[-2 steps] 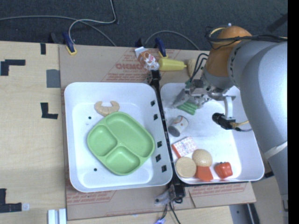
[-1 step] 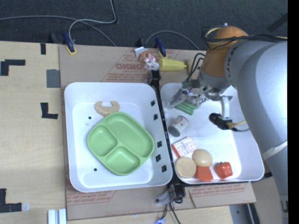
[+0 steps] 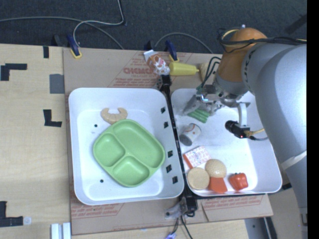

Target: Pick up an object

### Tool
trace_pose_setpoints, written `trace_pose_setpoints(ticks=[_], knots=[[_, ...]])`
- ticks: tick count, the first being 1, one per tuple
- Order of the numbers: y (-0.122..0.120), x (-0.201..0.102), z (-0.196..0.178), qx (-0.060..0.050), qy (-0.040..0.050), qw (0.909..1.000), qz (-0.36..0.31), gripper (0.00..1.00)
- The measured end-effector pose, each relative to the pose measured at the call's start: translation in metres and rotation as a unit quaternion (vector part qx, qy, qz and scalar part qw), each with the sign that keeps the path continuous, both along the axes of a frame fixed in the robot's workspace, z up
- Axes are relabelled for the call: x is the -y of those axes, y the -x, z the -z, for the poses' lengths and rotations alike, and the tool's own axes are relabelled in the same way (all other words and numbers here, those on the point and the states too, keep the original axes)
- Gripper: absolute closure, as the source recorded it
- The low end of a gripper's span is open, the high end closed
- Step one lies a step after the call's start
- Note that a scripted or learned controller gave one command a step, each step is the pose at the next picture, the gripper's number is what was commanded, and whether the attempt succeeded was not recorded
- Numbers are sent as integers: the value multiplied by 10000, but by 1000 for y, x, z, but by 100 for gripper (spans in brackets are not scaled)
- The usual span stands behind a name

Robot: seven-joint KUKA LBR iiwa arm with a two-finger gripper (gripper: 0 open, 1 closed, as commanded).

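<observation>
Green and ridged, a small toy [image 3: 200, 115] is lying at the far left of the right bin [image 3: 259, 158]. The gripper [image 3: 198, 103] is sitting right over it, touching it, but I cannot tell if it is squeezing the toy or let go. A green plate [image 3: 129, 152] is lying in the left bin [image 3: 82, 133], with a tan croissant [image 3: 114, 115] just past its far side.
</observation>
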State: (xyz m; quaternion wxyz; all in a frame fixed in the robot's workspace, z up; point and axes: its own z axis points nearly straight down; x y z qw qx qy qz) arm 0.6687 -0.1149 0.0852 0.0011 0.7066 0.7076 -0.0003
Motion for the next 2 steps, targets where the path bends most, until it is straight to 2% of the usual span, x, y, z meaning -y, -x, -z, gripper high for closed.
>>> trace_pose_setpoints(ticks=[2], knots=[[0,2,0,2,4,10000,3,0]])
